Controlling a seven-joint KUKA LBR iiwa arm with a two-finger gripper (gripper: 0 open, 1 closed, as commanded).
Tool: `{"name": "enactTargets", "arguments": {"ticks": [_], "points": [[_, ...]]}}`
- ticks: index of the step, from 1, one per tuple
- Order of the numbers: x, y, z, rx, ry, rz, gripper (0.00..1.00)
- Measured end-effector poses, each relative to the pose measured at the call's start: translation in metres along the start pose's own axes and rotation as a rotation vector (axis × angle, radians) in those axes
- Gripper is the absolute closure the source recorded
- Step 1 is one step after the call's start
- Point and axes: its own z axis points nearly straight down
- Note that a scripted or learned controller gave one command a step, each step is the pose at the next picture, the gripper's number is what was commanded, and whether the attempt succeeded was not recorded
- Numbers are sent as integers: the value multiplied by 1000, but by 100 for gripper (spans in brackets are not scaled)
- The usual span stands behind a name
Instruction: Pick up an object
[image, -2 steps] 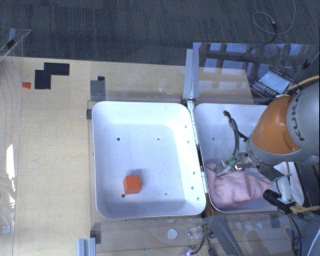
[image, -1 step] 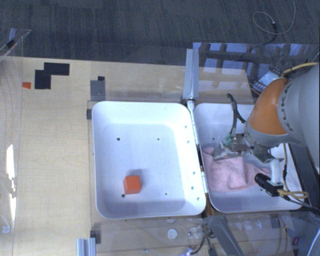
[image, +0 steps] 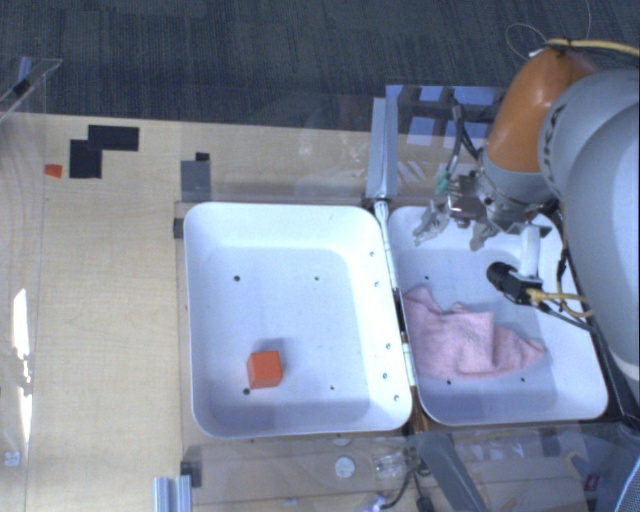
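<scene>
My gripper (image: 455, 222) hangs open and empty at twelve o'clock of the pink cloth (image: 465, 343), which looks soft, light, best pinched at a raised fold.

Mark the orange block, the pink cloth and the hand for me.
orange block (image: 265, 369): camera view, middle of its top face, in the left bin.
pink cloth (image: 462, 342): camera view, centre of the crumpled fabric, in the right bin.
hand (image: 455, 225): camera view, midway between its fingertips, above the right bin's far end.

orange cube (image: 265, 369) | left bin, near-left | pink cloth (image: 468, 343) | crumpled, right bin
</scene>
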Motion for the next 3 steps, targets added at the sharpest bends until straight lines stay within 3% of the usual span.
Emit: {"name": "enactTargets", "arguments": {"ticks": [1,2,3], "points": [[-33,17,12,3,-1,61,0],[-81,-34,48,7,0,45,0],[-128,-101,83,4,0,-192,0]]}}
